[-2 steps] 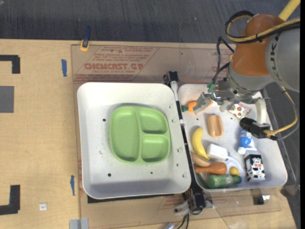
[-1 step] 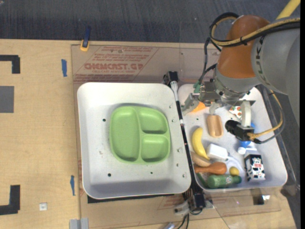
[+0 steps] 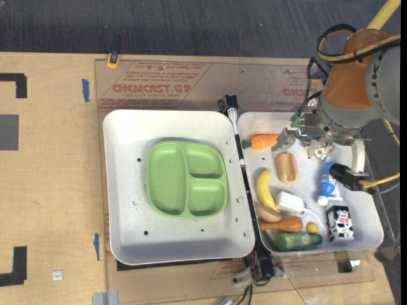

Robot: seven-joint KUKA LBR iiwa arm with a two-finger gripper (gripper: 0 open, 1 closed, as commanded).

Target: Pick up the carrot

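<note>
The carrot (image 3: pixel 263 142) lies in the right bin (image 3: pixel 372 202), near its far left corner, orange body pointing right and a bit of green at its left end. Just right of it hangs the pincer (image 3: pixel 305 140), its metal fingers low over the bin's far part; one finger tip sits close beside the carrot's right end, but whether they touch is unclear, and nothing shows between the fingers. Whether the pincer is open or closed cannot be told from this angle. The arm (image 3: pixel 356 75) comes in from the right, its orange band above the wrist, cables looping over it, the wrist pointing down and leftward into the bin.

Near the carrot, a hot dog (image 3: pixel 287 168) lies toward the front. Further forward are a banana (image 3: pixel 265 191), a white block (image 3: pixel 290 203), a second, darker carrot-like piece (image 3: pixel 283 223) and a green vegetable (image 3: pixel 289 240) along the front wall. A blue bottle (image 3: pixel 327 184) and a black-and-white carton (image 3: pixel 340 223) stand at the right side.

The left bin (image 3: pixel 127 189) holds a green divided plate (image 3: pixel 187 178). Both bins rest on the desk (image 3: pixel 51 170).
</note>
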